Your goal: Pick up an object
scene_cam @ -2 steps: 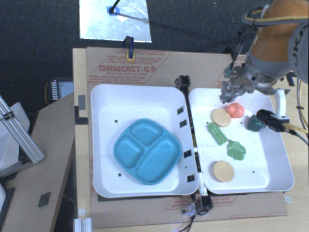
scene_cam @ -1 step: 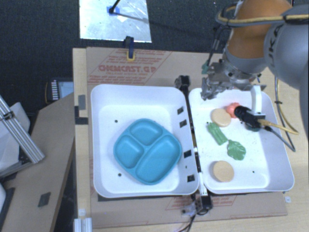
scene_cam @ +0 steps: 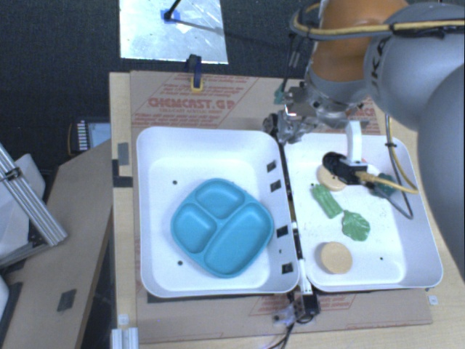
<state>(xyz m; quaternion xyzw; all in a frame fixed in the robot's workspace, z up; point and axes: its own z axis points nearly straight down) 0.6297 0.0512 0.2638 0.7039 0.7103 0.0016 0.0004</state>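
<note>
2 white bins are set side by side on a cardboard sheet [scene_cam: 196, 97]. In the left bin [scene_cam: 156, 151], a blue plate [scene_cam: 221, 227] with 3 compartments is laid flat near the middle, turned at a slant to the walls. The gripper [scene_cam: 290, 126] is seen over the far end of the seam between the bins, at the back-left corner of the right bin [scene_cam: 396, 257]. No object is seen in its grasp; whether it is clenched or released cannot be told from this blurred view. In the right bin, 4 small objects are gathered left of centre, well apart from the gripper: a green stick [scene_cam: 327, 200], a tan disc [scene_cam: 332, 180] just behind it, a second tan disc [scene_cam: 336, 257] toward the front, and a green leaf-shaped piece [scene_cam: 356, 226], which possibly touches the stick's end.
</note>
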